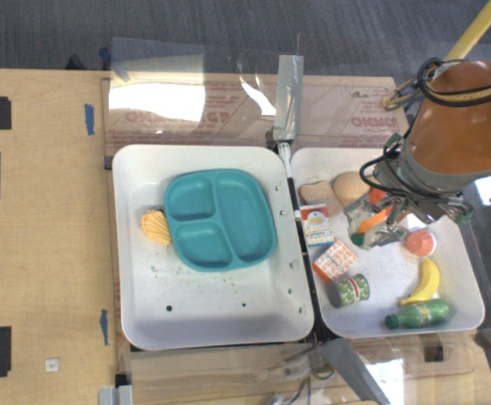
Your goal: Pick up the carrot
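The carrot [373,221] is orange with a green top pointing down-left, and it lies tilted in the upper middle of the right bin [469,264]. My gripper [380,223] reaches down from the grey arm with the orange band [461,116] and sits right over it. The carrot's orange body shows between the grey fingers [391,234], which are shut on it. The wrist hides the carrot's far end.
Close around the carrot lie a red tomato [420,243], a banana [424,281], a green bottle [417,313], a green can [349,289], two small cartons [335,260] and beige bread pieces [348,186]. The left bin [136,310] holds a teal divided plate [220,218] and a yellow shell-shaped item [155,224].
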`<state>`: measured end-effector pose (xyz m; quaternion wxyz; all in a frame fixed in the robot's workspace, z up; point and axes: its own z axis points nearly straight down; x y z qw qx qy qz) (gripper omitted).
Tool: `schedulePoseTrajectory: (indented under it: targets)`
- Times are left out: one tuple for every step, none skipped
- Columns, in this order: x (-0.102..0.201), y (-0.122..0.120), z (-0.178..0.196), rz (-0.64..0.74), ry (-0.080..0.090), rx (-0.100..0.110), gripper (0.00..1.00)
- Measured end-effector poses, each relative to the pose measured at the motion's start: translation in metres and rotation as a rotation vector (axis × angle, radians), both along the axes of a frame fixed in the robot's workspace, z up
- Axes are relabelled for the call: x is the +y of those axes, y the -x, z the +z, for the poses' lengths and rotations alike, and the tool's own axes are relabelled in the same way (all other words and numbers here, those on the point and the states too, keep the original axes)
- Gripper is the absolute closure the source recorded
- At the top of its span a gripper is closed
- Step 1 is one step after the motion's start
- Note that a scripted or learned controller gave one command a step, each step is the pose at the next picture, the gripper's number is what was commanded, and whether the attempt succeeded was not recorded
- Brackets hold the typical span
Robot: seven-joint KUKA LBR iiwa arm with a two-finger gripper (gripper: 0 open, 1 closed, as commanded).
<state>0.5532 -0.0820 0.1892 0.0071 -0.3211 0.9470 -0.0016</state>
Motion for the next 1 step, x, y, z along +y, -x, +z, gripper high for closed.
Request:
schedulePoseTrajectory:
  targets:
    - [-0.0003, -0.0004, 0.0084, -0.006, -0.002, -0.002, 1.0]
